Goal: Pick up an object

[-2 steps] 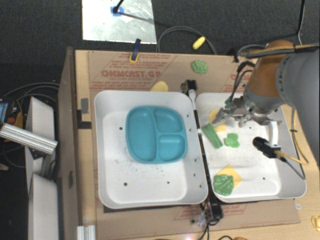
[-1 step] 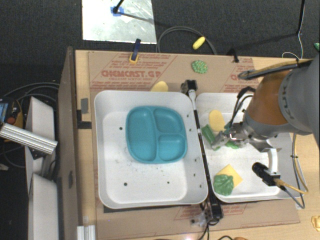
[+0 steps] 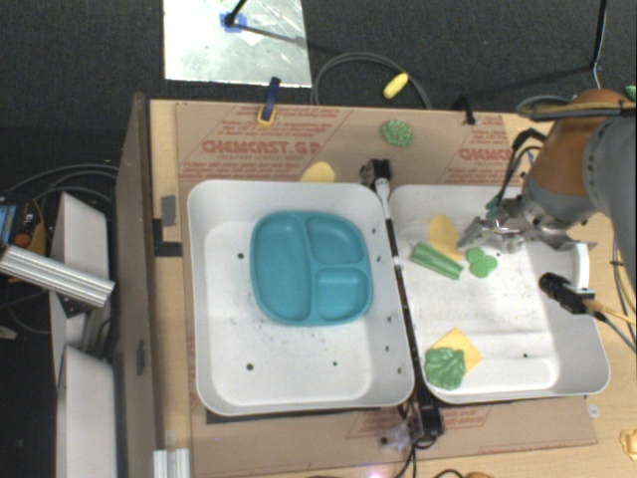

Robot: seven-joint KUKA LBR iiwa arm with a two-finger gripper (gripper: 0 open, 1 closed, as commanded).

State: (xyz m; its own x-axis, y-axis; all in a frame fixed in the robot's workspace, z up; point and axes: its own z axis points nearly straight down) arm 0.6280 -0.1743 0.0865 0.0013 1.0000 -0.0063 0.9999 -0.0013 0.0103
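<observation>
Probably light, stiff and slick, the small round green plastic toy (image 3: 483,263) in the right white bin (image 3: 577,366), just under the metal two-finger gripper (image 3: 490,229), best pinched across its middle; grip state: cannot tell.

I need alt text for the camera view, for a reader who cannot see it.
A grey robot arm's gripper hovers over the right white bin, near a green stick-shaped toy, a small green round toy and a yellow wedge. The left white bin holds a blue divided plastic tray.
</observation>
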